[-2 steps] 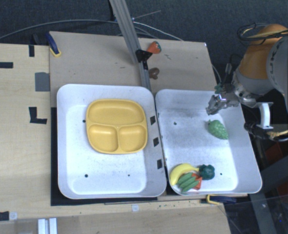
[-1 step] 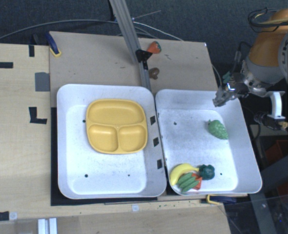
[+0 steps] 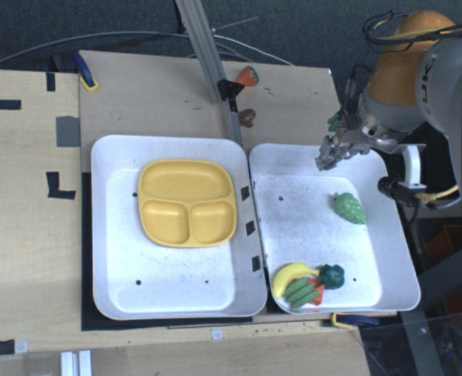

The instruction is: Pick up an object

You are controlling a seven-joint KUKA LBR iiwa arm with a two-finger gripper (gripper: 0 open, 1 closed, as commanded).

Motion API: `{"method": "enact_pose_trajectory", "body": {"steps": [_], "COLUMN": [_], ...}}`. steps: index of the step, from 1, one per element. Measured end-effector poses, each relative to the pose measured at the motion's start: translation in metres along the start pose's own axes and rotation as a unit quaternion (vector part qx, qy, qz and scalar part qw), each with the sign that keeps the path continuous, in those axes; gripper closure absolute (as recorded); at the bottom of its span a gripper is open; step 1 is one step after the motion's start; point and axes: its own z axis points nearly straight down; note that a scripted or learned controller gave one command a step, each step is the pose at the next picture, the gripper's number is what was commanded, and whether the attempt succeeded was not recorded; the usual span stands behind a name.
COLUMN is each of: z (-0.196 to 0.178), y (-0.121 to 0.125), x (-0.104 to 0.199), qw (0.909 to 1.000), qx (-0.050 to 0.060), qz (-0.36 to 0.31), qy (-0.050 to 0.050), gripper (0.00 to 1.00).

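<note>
Camera view: gripper (image 3: 327,160) over the right bin's (image 3: 388,233) far rim; finger spacing unreadable, tips blur together. Green leafy toy (image 3: 348,207) lies below it, near, bare floor all round. Banana (image 3: 290,274) and green vegetables (image 3: 317,282) crowd the near rim, farther off, overlapping. Yellow divided plate (image 3: 188,202) sits in the left bin (image 3: 106,233).

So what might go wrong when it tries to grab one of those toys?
The tool hangs near the right bin's far rim, so it may bump it. The green toy is small and rounded and might slip. The banana is crowded against other pieces in the corner, which may make a clean grab harder.
</note>
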Motion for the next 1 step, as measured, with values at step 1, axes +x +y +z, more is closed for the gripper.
{"method": "enact_pose_trajectory", "body": {"steps": [1], "z": [-0.0136], "y": [0.0128], "x": [0.0546], "qw": [1.0], "qx": [-0.001], "qz": [-0.001], "qy": [0.0], "gripper": [1.0]}}
